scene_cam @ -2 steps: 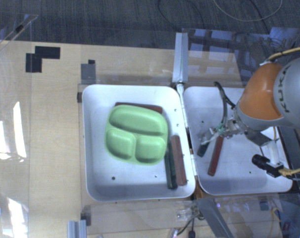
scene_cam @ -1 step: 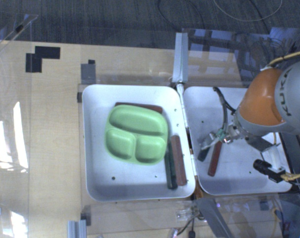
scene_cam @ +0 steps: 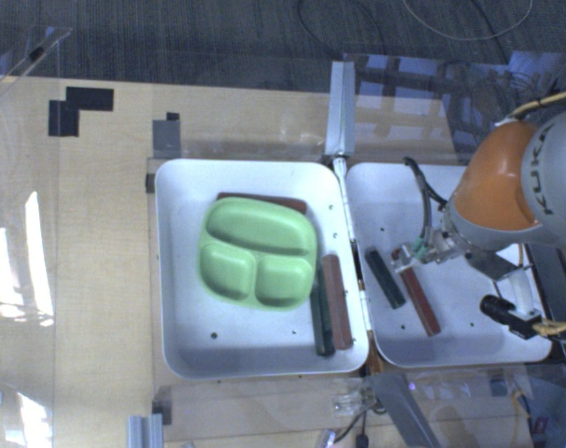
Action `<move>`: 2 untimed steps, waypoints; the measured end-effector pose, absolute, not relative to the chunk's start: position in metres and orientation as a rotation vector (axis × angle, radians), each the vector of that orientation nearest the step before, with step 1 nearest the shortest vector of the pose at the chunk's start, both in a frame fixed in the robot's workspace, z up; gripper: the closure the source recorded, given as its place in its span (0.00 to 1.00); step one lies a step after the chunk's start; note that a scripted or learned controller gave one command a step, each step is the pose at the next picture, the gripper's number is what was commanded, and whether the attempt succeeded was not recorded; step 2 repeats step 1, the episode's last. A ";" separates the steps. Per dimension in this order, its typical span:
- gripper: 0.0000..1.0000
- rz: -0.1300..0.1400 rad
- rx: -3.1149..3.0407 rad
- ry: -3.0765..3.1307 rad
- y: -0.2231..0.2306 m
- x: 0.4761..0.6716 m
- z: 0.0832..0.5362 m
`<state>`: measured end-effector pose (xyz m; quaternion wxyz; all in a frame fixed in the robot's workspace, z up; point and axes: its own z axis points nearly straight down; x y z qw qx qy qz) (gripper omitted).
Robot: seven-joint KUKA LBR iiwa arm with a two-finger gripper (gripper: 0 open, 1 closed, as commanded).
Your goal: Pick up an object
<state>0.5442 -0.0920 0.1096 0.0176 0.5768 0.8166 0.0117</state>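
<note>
The arm's orange band (scene_cam: 496, 183) bulks largest, hanging over the right bin (scene_cam: 386, 250) and hiding that bin's far right corner. Well left of the gripper (scene_cam: 416, 258), the left bin (scene_cam: 176, 278) holds one green divided tray (scene_cam: 259, 253) that covers most of a brown flat piece (scene_cam: 264, 200) behind it; nearer the gripper, one dark green stick (scene_cam: 321, 323) and one brown stick (scene_cam: 335, 299) lie side by side against that bin's right wall. Just left of the gripper lies one black bar (scene_cam: 385, 277); just below it, one brown bar (scene_cam: 422, 302). Whether its fingers are open or closed cannot be told. Bare floor remains along the right bin's near edge.
</note>
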 end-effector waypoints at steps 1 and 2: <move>1.00 0.008 1.664 2.654 -0.050 0.600 0.187; 1.00 0.008 1.664 2.654 -0.050 0.600 0.187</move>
